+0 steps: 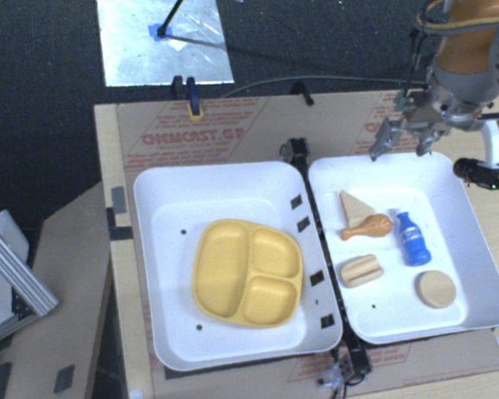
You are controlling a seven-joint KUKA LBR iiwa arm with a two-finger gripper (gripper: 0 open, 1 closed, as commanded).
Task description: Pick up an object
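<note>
The right bin (pixel 468 218) holds a blue bottle (pixel 412 238), a tan chicken drumstick (pixel 366 226), a pale wedge (pixel 351 204), a bread roll (pixel 360 270) and a round tan disc (pixel 435 289). My gripper (pixel 405 140) hangs open above the back rim of that bin, with nothing between its fingers. It is well behind the wedge and the bottle.
The left bin (pixel 162 245) carries a yellow sectioned plate (pixel 247 273). Black clips line the seam between the bins. A clamp (pixel 190 93) sits at the bench's back edge, and a metal frame (pixel 8 267) stands at the far left.
</note>
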